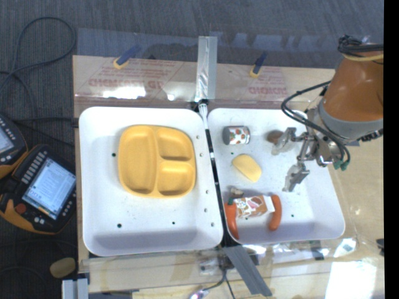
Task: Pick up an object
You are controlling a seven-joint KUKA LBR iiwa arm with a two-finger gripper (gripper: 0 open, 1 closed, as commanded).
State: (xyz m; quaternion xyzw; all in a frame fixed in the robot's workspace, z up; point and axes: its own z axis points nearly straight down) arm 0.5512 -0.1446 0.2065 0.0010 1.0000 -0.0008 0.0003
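The gripper [292, 157] hangs spread wide and holding nothing over the right bin [324, 220]. The yellow lemon-shaped toy [247, 167] lies just to its left, long axis slanting left-far to right-near.

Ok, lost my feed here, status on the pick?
Gripper open over right bin, holding nothing. Yellow block, can, carton all lying loose in the bin. Nothing blocking.
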